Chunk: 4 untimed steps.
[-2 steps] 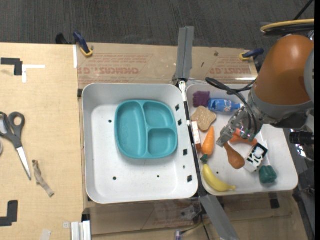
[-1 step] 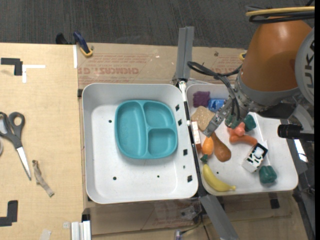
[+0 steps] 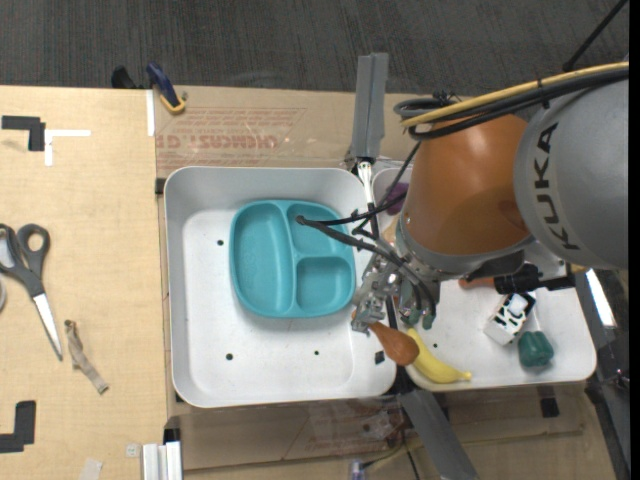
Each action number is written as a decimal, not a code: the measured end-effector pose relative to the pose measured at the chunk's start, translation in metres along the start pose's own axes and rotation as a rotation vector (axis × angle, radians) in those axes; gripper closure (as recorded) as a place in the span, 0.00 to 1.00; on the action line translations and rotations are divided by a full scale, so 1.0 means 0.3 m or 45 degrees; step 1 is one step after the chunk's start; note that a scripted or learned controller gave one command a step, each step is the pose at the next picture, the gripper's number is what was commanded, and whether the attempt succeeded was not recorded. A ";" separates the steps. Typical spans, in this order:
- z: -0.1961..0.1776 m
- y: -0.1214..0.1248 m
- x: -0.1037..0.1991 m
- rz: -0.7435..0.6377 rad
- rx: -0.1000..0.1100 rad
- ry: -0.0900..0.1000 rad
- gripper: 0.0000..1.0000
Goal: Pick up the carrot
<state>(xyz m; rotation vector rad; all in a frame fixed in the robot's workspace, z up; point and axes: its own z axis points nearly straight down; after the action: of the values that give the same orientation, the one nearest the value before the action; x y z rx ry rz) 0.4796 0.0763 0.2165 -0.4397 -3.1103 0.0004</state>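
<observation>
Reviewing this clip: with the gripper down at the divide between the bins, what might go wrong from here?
1. The carrot lies against the banana, so a grasp may catch or push the banana.
2. The carrot sits at the wall between the bins; the gripper may strike that rim.

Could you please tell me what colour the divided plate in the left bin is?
The divided plate is teal, seen in the camera view.

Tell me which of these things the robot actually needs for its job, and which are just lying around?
Needed:
- orange tapered carrot
- metal two-finger gripper

Lying about:
- teal plastic divided plate
- yellow banana
- grey-handled scissors
- small dark green block
- left white bin
</observation>
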 end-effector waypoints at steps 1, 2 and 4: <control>-0.083 -0.230 -0.064 -0.023 -0.001 -0.004 1.00; 0.002 -0.209 -0.055 -0.361 0.000 0.001 1.00; -0.309 -0.381 -0.256 -0.386 -0.001 -0.004 0.00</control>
<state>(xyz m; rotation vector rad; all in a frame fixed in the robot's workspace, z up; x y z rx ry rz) 0.5219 -0.0548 0.3091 0.0355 -3.1439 0.0003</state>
